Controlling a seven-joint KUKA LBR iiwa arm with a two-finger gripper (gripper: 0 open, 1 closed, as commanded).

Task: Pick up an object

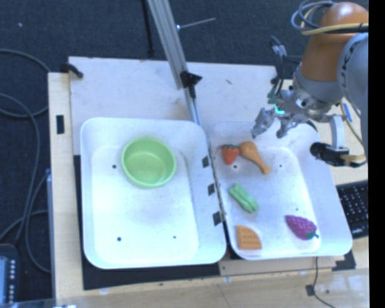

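From my remote station I see the arm [330, 40] reaching in from the right, its gripper [271, 128] hanging over the far edge of the right bin [321, 191]. The two fingers stand apart, spread fairly wide, with nothing between them.

Right bin contents, noted in turn:
- a tan drumstick [255, 156], thick end toward the far side, thin bone end pointing toward the near right; it lies just below the gripper and is the closest item to it
- an orange-red carrot piece [230, 154] with a bit of green on top, just beside the drumstick's left, touching or nearly so, I cannot tell which
- a green ridged vegetable [243, 197], lying at a slant near the bin's middle
- an orange waffle-like wedge [248, 238] at the near edge
- a purple bunch of grapes [300, 226] with a small green stem, near right corner, well apart from the rest

Left bin [102, 236] holds a light green bowl [149, 162], upright, in its far half
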